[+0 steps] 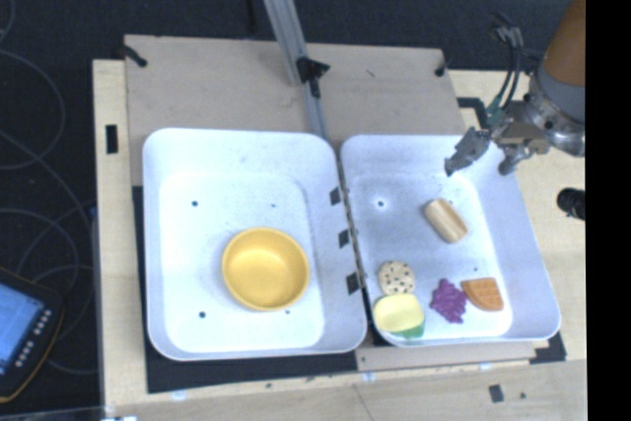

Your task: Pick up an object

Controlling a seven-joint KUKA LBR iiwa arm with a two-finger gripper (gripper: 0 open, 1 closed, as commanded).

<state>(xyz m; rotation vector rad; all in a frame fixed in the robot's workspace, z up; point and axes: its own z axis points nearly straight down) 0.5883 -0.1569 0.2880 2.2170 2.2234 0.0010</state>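
Tan cylindrical bread-like roll (446, 219) lies alone in the right white bin (513, 242), easy to reach; the two-finger gripper (485, 153) hovers just above-right of it, fingers apart, holding nothing.

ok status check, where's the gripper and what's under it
Gripper open, above the right bin's top edge, holding nothing. Nearest thing: tan roll, just below it. Nothing in the way.

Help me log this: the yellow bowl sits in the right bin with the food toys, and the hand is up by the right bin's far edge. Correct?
One error. In the camera view the yellow bowl sits in the left bin; the food toys lie in the right bin. The hand is up by the right bin's far edge.
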